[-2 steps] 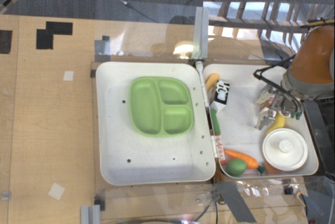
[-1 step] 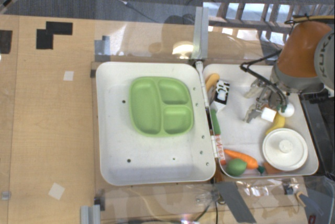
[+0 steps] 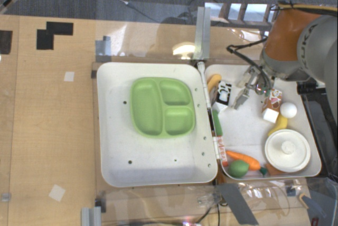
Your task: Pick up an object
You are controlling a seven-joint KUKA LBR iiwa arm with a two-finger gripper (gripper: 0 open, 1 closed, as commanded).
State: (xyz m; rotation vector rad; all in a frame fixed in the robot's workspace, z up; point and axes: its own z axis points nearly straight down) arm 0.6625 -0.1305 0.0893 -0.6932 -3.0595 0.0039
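Note:
My gripper [image 3: 242, 95] hangs low over the back middle of the right bin [image 3: 248, 132], its two fingers slightly apart with nothing between them. Just left of the fingertips lies a small black-and-white object [image 3: 224, 93], and behind that an orange-yellow piece [image 3: 213, 82]. To the gripper's right sit a small brown-red carton [image 3: 274, 98], a white cube [image 3: 270, 115], a white egg [image 3: 288, 110] and a yellow banana [image 3: 279, 124]. At the bin's front are a white bowl [image 3: 287, 149], a carrot [image 3: 244, 157] and a green lime [image 3: 238, 168].
The left bin [image 3: 121, 167] holds a green divided plate [image 3: 162, 106]. A green stick [image 3: 216, 122] lies along the right bin's left wall. The grey and orange arm [image 3: 296, 40] covers the right bin's back right corner. Bare bin floor shows under and in front of the gripper.

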